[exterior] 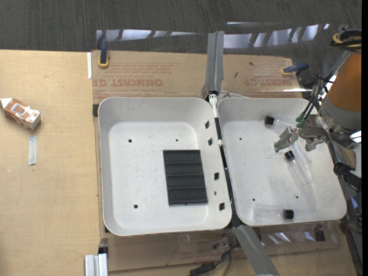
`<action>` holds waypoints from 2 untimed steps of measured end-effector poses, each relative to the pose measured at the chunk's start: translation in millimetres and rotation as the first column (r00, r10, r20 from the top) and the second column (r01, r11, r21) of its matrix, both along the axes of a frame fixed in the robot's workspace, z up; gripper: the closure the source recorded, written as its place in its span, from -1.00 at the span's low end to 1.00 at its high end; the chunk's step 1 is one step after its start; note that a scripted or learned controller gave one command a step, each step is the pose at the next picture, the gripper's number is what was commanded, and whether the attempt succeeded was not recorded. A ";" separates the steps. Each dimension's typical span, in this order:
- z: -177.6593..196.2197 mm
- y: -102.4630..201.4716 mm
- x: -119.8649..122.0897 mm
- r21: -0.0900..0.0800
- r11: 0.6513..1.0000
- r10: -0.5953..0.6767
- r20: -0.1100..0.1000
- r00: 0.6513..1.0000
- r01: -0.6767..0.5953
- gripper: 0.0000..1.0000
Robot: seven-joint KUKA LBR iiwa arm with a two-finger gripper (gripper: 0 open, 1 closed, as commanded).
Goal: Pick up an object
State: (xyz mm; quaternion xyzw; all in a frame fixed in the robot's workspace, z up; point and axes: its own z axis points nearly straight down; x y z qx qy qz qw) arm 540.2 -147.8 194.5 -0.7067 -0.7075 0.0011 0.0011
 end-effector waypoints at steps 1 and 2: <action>-90.8 -33.2 9.4 0.005 0.999 0.042 0.008 0.999 -0.042 -1.00; -82.8 -35.5 8.3 0.002 0.999 0.037 0.006 0.999 -0.037 1.00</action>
